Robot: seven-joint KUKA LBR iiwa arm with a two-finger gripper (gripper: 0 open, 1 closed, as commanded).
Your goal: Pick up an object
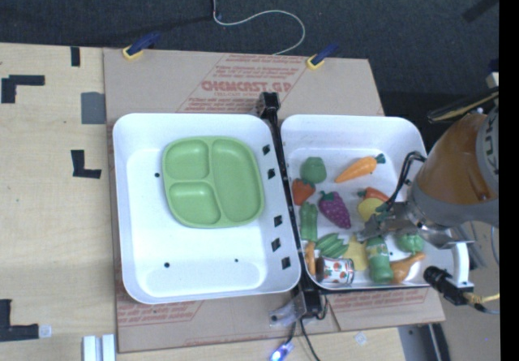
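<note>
Right bin, contents: toy foods, including purple grapes at centre and carrot toward its far wall. Gripper low among items just right of grapes; finger state cannot be told. Step: descent to grasp. Next: closing, then lift.

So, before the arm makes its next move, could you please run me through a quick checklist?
1. Gripper over the right bin: ok.
2. Object between the fingers: cannot tell.
3. Candidates close by, yellow piece and purple grapes: ok.
4. Room around them: not ok, toys crowd together.
5. Orange carrot lying apart, an easier pick: ok.
6. Green plate in the left bin, away from the arm: ok.
</note>
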